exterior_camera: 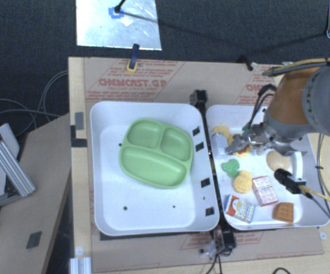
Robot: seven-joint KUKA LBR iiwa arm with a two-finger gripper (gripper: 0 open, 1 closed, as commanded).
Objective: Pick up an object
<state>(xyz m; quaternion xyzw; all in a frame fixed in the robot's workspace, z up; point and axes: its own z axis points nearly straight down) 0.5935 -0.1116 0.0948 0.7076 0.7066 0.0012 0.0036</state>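
In the right bin [313, 153] a small orange object [242, 148] lies under the jaws [237, 145], whose state I cannot tell, near a yellow pineapple toy [242, 181]; a green divided plate [156, 152] fills the left bin [105, 153].

Grey arm [319, 99] reaching in from the right, orange band above the wrist, gripper [237, 145] lowered, tilted leftward
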